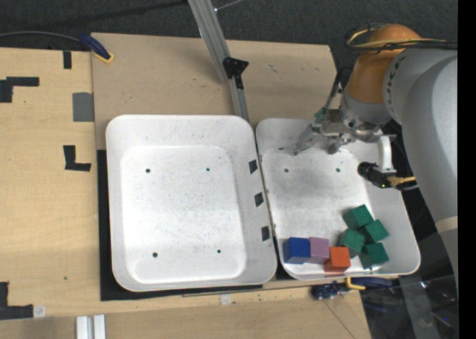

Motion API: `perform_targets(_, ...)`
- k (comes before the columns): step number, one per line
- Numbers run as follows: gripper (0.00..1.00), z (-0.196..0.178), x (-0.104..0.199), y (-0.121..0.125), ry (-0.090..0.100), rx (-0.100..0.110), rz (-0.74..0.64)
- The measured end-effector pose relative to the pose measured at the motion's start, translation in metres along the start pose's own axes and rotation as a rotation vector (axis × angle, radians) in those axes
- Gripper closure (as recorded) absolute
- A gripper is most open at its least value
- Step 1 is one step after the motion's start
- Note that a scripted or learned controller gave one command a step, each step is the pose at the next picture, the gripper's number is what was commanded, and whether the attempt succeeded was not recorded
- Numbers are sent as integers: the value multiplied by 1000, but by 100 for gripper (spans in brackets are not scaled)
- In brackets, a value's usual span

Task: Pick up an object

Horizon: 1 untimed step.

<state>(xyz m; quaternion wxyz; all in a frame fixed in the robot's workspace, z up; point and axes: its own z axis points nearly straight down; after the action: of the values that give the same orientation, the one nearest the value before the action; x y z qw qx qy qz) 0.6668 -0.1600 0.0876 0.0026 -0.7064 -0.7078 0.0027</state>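
Count: 2 white bins on the worktop [171, 70]. Left bin [119, 204] has nothing in it. Right bin [297, 196] holds 7 blocks, all bunched at its 5 o'clock corner: 4 green blocks [364, 233], 1 blue block [298, 249], 1 purple block [319, 248], 1 orange block [339, 257]. Blue, purple, orange run in a touching row along the near wall; greens clustered at 2 o'clock from the orange. Claw [321, 139] is over the right bin's 12 o'clock end, well apart from the blocks, nothing in it; released or clenched, cannot tell.
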Motion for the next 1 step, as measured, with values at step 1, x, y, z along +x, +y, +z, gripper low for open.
perform_targets(1, 100, -14, 1, 2, -1, -6, -2)
